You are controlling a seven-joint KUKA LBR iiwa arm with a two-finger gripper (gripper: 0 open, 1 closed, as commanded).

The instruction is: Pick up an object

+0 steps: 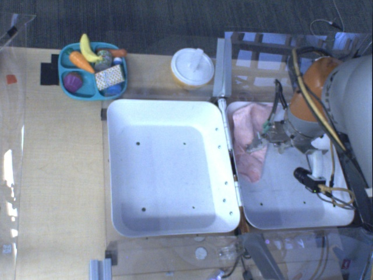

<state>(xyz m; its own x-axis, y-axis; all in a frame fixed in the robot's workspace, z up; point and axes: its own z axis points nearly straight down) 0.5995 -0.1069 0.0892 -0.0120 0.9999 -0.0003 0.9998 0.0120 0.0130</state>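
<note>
Over the right bin (291,214), gripper (257,146) meets pink cloth (247,136) (grip state unclear).

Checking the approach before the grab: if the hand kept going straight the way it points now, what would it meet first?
Most likely the pink cloth in the right bin: the hand points left into it and seems to be at its surface already, though depth is hard to judge from above.

No text, label, brand or number can be read anywhere on the counter (52,174). The two bins are plain white. The small things at the counter's far left corner are too small to tell any print.
</note>
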